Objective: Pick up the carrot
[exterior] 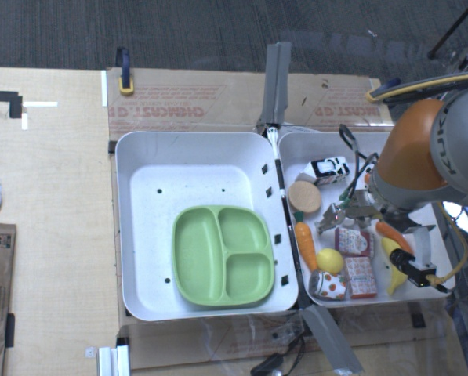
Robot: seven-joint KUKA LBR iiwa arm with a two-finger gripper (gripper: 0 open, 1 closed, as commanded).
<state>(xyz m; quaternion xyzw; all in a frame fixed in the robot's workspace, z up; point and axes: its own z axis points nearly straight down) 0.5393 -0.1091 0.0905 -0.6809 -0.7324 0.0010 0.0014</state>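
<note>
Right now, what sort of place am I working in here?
Most likely a robotics lab bench, not a kitchen: two white bins sit side by side on a wooden bench, toy food like the carrot fills the right one, and clamps and cables edge the setup.

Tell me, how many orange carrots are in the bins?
2. One carrot lies along the right bin's left wall, beside the lemon. A second carrot lies near the banana, partly under the arm; more might be hidden there.
</note>
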